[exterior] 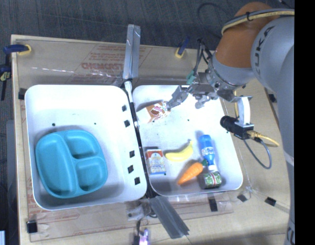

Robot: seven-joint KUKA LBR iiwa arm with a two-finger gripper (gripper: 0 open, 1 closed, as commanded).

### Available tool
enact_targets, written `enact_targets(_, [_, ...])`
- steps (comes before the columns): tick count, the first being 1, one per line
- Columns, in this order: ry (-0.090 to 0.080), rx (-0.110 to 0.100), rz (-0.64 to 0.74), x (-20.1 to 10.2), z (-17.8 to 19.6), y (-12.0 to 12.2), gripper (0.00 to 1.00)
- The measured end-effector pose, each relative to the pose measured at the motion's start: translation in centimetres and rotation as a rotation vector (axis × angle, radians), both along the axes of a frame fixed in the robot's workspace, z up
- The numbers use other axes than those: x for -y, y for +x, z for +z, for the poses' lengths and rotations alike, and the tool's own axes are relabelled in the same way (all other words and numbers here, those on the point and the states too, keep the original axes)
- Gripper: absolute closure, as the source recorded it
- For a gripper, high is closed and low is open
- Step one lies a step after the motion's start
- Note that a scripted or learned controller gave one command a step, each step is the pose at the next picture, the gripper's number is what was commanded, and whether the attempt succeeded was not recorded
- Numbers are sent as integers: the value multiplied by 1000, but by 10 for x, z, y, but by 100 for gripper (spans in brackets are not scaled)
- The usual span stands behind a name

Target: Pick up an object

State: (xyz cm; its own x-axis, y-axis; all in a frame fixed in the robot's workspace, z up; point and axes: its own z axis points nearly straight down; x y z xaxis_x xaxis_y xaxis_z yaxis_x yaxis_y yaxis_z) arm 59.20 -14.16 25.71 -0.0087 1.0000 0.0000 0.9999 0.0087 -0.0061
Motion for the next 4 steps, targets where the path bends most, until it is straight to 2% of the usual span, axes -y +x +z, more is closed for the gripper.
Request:
enact_targets(1, [0, 1, 52, 40, -33, -65, 0])
enact_targets(2, [2, 1, 54, 69, -146, -105, 0])
enact_targets(3, [1, 4, 127, 69, -166, -53, 0])
enact_targets(4, [1, 1, 132, 69, -158, -53, 100])
